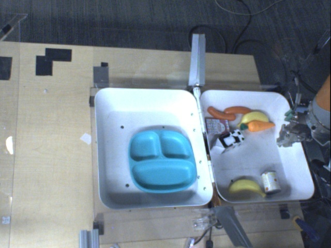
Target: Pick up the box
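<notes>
Gripper (288, 136) sits at the right bin's (297, 187) right rim, finger state indiscernible; box (230, 138) lies apart, near the divider.

The bench carries two white bins — the left bin (103, 154) and the right bin (289, 154). The left bin holds one blue divided tray (163, 159). In the right bin lie two bananas, one (256, 118) near the far side and one (246, 186) near the front. There are also one sausage (227, 111), one carrot (260, 126), one small can (270, 182) and one black-and-white box (231, 138) — six things in total there, plus a flat printed packet (212, 125).
</notes>
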`<act>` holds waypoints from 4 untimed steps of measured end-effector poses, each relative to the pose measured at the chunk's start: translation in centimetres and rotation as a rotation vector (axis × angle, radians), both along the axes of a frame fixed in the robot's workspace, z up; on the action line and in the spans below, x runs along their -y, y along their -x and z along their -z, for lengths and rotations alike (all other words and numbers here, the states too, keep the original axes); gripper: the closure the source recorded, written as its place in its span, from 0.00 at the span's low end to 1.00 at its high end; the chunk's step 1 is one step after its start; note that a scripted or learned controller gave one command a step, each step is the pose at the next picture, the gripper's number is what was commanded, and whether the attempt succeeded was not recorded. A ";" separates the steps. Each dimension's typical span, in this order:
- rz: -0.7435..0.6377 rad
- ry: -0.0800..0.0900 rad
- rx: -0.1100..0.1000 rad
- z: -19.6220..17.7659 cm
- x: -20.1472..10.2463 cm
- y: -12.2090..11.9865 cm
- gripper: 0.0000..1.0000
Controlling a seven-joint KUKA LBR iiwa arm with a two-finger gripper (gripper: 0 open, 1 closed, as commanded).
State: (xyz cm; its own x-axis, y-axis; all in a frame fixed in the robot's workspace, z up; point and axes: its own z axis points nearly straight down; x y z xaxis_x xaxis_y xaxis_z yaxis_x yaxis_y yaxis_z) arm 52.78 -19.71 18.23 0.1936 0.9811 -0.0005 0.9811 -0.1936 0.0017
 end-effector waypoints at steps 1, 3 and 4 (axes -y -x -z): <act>0.072 -0.001 0.000 1.7 -2.6 1.8 1.00; 0.403 -0.003 -0.002 4.9 -7.1 4.0 1.00; 0.480 -0.002 0.000 -2.6 -17.5 3.9 1.00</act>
State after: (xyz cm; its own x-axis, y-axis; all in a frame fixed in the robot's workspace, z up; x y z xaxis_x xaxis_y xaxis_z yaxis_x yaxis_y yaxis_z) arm 48.84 -2.26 20.82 0.6248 0.7808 0.0016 0.7808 -0.6248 0.0009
